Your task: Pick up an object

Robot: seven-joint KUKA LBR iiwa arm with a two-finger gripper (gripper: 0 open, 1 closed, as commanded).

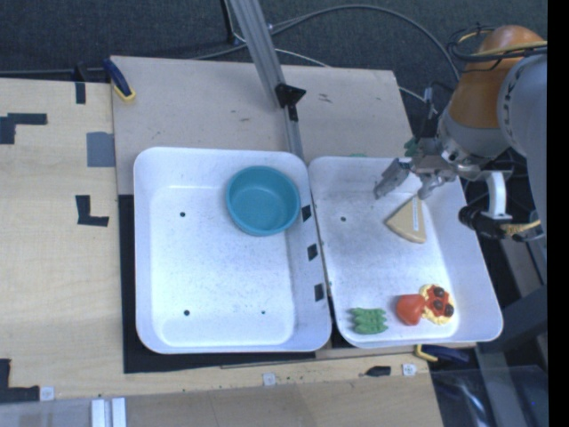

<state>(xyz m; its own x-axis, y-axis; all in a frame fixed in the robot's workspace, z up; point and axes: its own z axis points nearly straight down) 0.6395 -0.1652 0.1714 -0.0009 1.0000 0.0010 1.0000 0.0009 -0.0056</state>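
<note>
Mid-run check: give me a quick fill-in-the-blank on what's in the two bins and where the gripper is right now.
1. The blue bowl sits in the ____ bin of the camera view.
2. The gripper hovers over the right bin, just above the tan ____-shaped piece.
3. The green toy lies at that bin's near edge, to the ____ of the red and yellow toy in the view.

Missing words: left; wedge; left

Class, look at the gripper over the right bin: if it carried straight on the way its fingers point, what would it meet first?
The gripper points down into the right bin. It would probably meet the tan wedge just below its fingers, or the bin floor beside it; depth is unclear from this view.
</note>
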